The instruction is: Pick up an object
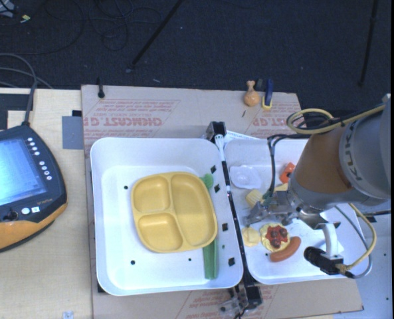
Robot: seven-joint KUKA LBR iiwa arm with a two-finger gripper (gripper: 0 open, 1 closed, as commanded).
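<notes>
- Sausage (284, 250), a reddish toy, is lying at the near side of the right bin (250, 153), touching or just beside a round yellow toy with red toppings (274, 234).
- Gripper (266, 212) is hanging low over the right bin, just behind the topped yellow toy. Whether it is wide or narrow cannot be told from this view.
- Arm (323, 168), grey with an orange band, is reaching in from the right and covering much of the right bin.
- 2 pale yellow pieces are lying near that bin's left wall. The near piece (251, 236) is sitting just left of the topped toy, and the far piece (253, 196) is sitting behind it.
- Farther back, a clear plastic piece (243, 176) and an orange toy (287, 171) are resting well apart from each other.
- In the left bin (113, 198), a yellow plate (173, 211) with 3 compartments is lying flat, with a green stick (210, 258) running along its right edge.
- Cardboard (143, 115) is lying under the 2 bins. At its far edge, a small wooden figure (251, 97) is standing just beside a blue thing (268, 93).
- To the left of the bins, a handheld control screen (17, 185) is glowing on the bench.
</notes>
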